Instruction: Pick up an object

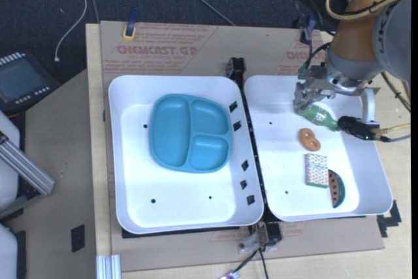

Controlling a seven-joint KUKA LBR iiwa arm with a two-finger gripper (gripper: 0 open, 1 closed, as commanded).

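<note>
Your pincer (307, 101) sits low at the far end of the right white bin (372, 199), touching a green, glossy object (318, 115); I cannot tell whether it has hold of it. This looks like the grasp step. Next, lift straight up and check. The 3 other items lie nearer, below the pincer.

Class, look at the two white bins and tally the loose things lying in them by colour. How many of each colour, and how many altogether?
Blue: 1, the divided plate in the left bin.
Green: 1, the bottle-like thing under the pincer in the right bin.
Orange: 1, the ring.
Pale patterned: 1, the packet.
Red-brown: 1, the melon-like slice.
Total: 5
</note>
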